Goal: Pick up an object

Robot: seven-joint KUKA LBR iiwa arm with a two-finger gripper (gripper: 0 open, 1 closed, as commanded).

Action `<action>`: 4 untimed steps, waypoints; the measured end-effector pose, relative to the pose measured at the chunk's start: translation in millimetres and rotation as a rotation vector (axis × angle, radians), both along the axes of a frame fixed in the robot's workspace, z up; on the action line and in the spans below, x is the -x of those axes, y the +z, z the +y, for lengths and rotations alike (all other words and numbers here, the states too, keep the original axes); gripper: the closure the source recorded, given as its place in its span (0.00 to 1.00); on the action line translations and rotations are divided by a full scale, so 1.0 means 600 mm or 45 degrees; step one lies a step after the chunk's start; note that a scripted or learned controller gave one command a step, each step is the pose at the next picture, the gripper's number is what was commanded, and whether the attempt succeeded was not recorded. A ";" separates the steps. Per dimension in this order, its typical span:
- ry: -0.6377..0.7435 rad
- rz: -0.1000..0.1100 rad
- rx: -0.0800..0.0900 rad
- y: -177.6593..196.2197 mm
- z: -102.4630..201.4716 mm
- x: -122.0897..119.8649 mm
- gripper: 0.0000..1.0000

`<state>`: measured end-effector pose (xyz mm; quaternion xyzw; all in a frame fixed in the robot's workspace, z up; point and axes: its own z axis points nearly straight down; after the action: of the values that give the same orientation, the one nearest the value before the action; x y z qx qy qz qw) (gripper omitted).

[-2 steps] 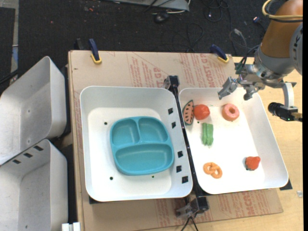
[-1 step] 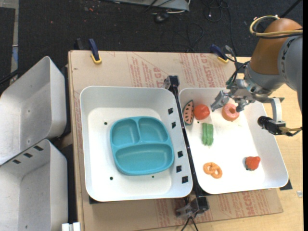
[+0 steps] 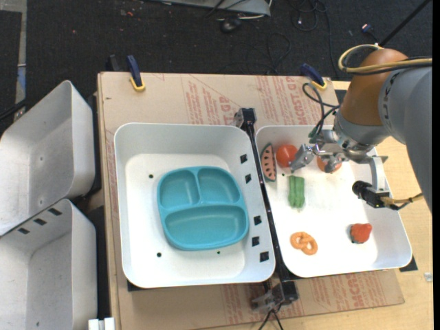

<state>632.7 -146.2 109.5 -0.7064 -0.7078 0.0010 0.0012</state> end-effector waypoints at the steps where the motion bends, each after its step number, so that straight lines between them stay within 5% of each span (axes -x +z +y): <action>1: -0.001 -0.002 0.001 -0.030 0.001 0.000 0.00; 2: -0.002 -0.007 0.002 -0.010 0.000 -0.002 1.00; 4: 0.002 -0.013 0.002 0.192 0.016 -0.012 1.00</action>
<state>640.1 -136.8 224.5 -0.7058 -0.7084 -0.0019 -0.0030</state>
